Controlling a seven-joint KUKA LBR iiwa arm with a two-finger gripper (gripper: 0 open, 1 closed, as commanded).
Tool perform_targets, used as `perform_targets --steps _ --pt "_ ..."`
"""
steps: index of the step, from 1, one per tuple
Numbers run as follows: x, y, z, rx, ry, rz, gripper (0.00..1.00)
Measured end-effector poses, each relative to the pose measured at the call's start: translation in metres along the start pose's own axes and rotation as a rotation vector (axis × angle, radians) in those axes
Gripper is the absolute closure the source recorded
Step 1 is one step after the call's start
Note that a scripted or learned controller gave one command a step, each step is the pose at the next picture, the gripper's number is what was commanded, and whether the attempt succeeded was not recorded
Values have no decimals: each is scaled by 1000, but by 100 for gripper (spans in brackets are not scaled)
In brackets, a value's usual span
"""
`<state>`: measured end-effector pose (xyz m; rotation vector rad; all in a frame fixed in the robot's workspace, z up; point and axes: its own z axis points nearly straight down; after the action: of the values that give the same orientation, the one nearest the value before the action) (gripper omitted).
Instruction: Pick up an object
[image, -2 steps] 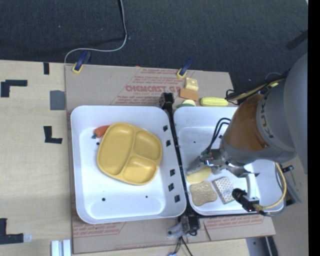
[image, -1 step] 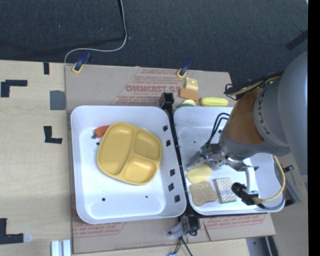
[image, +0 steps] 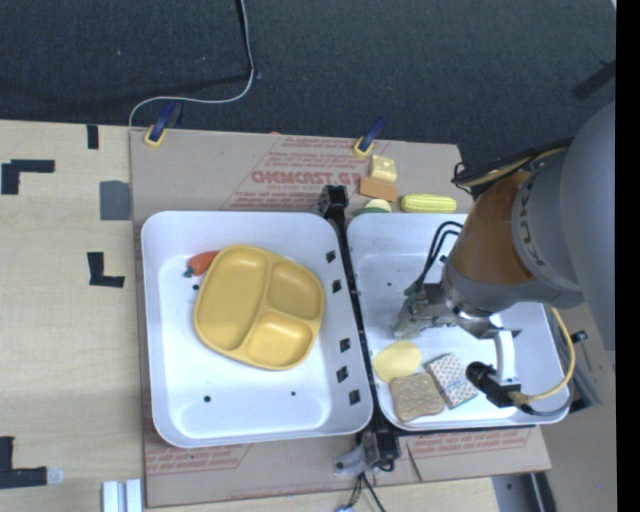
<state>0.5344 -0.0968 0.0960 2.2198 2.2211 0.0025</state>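
Red lettering reading "CHEMCAST" (image: 303, 178) is printed on the brown cardboard sheet (image: 240, 160) laid over the tabletop (image: 60, 330). In the left white bin (image: 165, 400) a yellow divided plastic tray (image: 260, 306) is seen, with a small orange-red object (image: 202, 262) beside its upper left edge. In the right white bin (image: 385, 250) lie a pale yellow rounded piece (image: 397, 358), a tan cracker-like square (image: 415, 396) and a speckled packet (image: 451, 379). The pincer (image: 412, 318) is lowered just above the yellow piece; its opening cannot be told, possibly hidden by the wrist.
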Motion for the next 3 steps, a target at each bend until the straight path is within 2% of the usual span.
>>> perform_targets --steps 1,2,3 --pt "73 68 -94 -10 2 -10 100" --pt "67 63 -88 4 -1 -1 0" --pt "52 -4 -88 8 0 3 0"
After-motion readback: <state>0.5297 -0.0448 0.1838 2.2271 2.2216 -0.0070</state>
